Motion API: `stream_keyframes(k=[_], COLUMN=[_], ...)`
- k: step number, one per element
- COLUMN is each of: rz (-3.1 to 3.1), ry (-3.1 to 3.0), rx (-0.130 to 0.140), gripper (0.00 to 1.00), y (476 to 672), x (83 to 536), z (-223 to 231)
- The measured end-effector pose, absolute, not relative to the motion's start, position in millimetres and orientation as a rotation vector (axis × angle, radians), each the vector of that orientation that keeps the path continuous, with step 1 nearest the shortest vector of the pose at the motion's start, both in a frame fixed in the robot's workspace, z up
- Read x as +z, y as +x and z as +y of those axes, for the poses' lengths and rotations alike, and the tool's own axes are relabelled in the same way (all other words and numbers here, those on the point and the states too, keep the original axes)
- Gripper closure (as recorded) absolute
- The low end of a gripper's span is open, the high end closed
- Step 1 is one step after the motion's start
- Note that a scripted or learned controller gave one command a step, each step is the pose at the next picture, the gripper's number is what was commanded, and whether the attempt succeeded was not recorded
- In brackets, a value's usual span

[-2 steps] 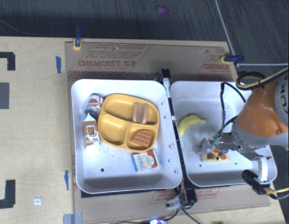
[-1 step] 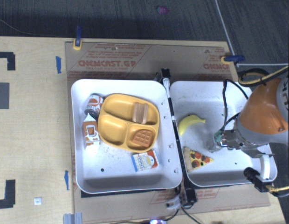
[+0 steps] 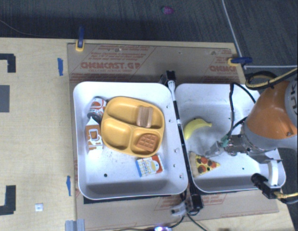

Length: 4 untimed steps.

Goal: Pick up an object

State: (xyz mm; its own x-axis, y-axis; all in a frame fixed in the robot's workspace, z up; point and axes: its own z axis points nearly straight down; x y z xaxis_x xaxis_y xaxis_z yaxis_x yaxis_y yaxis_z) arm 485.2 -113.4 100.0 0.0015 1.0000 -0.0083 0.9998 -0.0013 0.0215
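The gripper point(image 3: 220, 146) hangs low in the right bin point(image 3: 214, 95), between one banana point(image 3: 196, 127) and one pizza slice point(image 3: 205, 164); if it is apart or together I cannot tell. Open white floor remains toward the far wall of this bin. The left bin point(image 3: 125, 186) is crowded: one yellow divided tray point(image 3: 131, 126), one can point(image 3: 95, 109) and two small cartons, leaving free room only along its near edge.
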Motion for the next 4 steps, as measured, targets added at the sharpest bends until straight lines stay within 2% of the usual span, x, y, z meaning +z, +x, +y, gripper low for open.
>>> stream_keyframes(k=[1,2,3,4], rz=[2.202,2.219,2.203,2.205], ry=[2.214,2.213,2.213,2.213], rx=[0.009,0.02,0.009,0.011], gripper=[0.0,0.0,0.0,0.0], y=[483.9,484.6,484.0,483.9], x=[90.0,90.7,89.9,90.0], z=[-100.4,-107.2,-100.9,-101.6])
